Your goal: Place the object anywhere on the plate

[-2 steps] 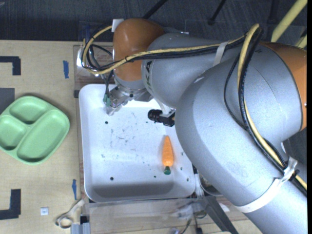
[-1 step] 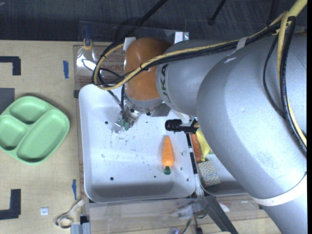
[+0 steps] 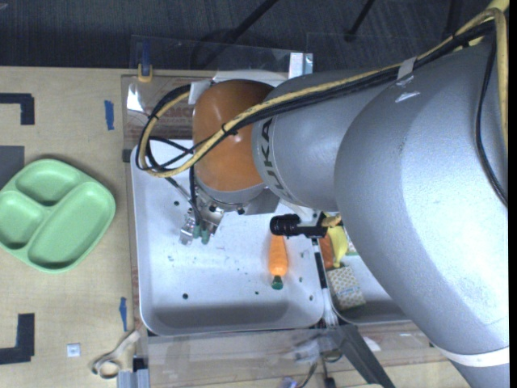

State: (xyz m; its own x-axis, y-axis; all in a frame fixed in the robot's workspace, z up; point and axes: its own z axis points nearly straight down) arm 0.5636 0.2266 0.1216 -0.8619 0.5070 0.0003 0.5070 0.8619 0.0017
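A green plate (image 3: 55,214) with three compartments lies on the wooden bench, left of the bins. An orange toy carrot (image 3: 278,259) with a green tip lies in the left bin (image 3: 161,297), towards its right wall. My gripper (image 3: 195,232) hangs low over the left bin's middle, about a hand's width left of the carrot and a little further back. Nothing shows between it and the bin floor. The grey arm covers most of the right bin.
In the strip of the right bin that shows beside the divider lie yellow and orange items (image 3: 333,245) and a speckled beige block (image 3: 346,285). Small dark specks dot the left bin's floor. Blue tape marks sit on the bench.
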